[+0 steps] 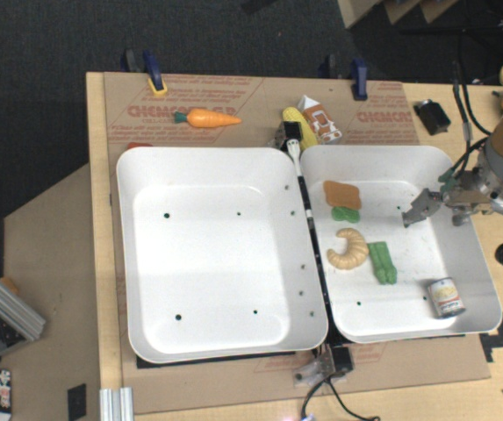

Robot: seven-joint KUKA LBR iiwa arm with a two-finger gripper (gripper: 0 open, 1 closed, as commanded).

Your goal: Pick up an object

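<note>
Two shallow white plastic bins sit side by side on the bench. In the right bin [462, 261] lie a tan bread slice [342, 191], a curved croissant [348, 249], a green pickle [382, 262] just right of it, and a small tin can [446, 297] near the front right corner. Behind the left bin [137, 235] lies an orange toy carrot [209, 119].

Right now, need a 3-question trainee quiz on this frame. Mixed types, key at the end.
1. True or false: the croissant lies in the right bin.
2. Which item lies outside both bins, on the board behind the left bin? A) the can B) the carrot C) the green piece
3. Fill in: the gripper is above the ____ bin, on its far-right side.

Key
1. True.
2. B. The carrot lies on the board beyond the left bin's back rim; the can and the green piece are in the right bin.
3. Right.
</note>
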